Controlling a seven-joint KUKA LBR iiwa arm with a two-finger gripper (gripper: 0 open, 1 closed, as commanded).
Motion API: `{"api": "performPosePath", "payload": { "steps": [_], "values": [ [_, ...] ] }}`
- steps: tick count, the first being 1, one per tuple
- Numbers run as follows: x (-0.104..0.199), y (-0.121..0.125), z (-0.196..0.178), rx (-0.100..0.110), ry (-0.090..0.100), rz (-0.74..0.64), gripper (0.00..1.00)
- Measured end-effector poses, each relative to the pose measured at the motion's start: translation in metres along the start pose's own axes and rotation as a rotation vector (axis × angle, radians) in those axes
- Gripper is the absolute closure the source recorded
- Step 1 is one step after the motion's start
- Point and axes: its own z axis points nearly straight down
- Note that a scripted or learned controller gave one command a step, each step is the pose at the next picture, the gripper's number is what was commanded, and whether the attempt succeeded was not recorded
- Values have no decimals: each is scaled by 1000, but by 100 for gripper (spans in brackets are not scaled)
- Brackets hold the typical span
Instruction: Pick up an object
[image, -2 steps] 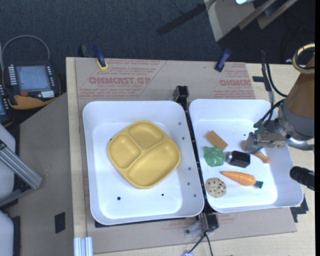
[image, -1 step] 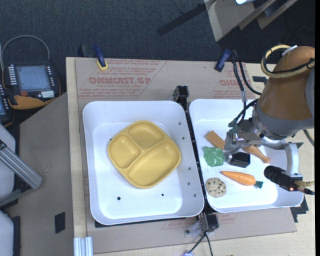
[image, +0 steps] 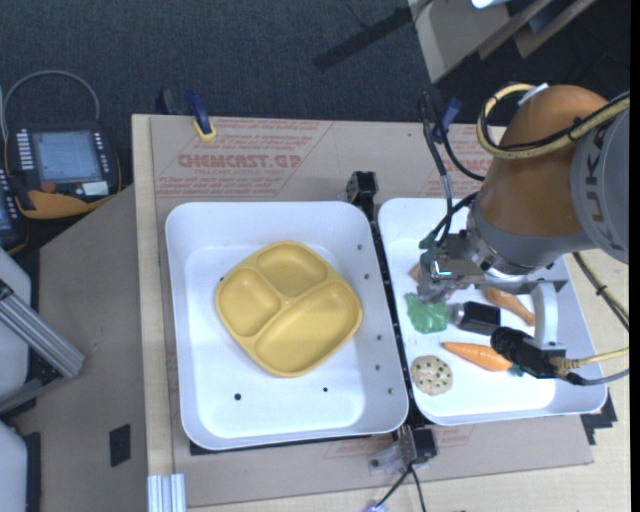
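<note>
fingers (image: 437, 285): opening cannot be told, low in right bin (image: 570, 395) | touching green object (image: 428, 314) | carrot (image: 476, 354), cookie (image: 431, 373) near | yellow plate (image: 290, 306) in left bin (image: 190, 330)

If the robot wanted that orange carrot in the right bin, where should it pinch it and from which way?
Probably at the thick middle of the carrot, coming straight down from above. It lies flat on the right bin, long axis running left to right, so fingers should close across its narrow width. The cookie lies apart to its left; the black cable fitting crowds its right end.
</note>
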Motion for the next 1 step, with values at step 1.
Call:
{"api": "performPosePath", "payload": {
  "steps": [1],
  "values": [
    [52,0,10,5,1,0,100]
  ]
}}
